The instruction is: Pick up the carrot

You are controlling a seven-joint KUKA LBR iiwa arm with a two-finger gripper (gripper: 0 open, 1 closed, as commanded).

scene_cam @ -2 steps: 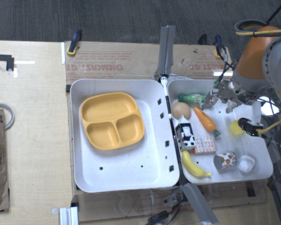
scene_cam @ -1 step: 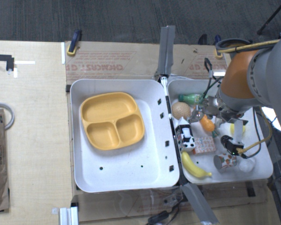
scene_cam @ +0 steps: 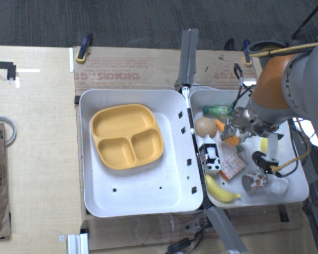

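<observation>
- the carrot lies in the right bin, an orange piece showing on both sides of the gripper, just right of the egg-shaped tan ball.
- the gripper sits right over the carrot, its metal fingers down around the orange; whether they are spread or closed on it i cannot tell, as the wrist hides the tips.
- step in hand, as i judge it: the grasp itself, at or just above the carrot, with no lift yet evident.
- the next move calls for a firm close on the carrot's narrow, smooth, tapered body, then a straight rise; a slick hard taper could slip out sideways.
- crowding matters: the tan ball touches or nearly touches the carrot on its left, and a green bottle lies just above it.
- below the carrot: a black-and-white carton, a small red-patterned box of card, and further down a yellow banana, curved and matte.
- right of the carrot, under the arm: a yellow bit, a black cable, and a printed cup on its side.
- well left of the carrot, the left bin holds a yellow plate, plastic-looking, with three compartments and rounded corners.
- both bins are shallow, white, glossy.
</observation>
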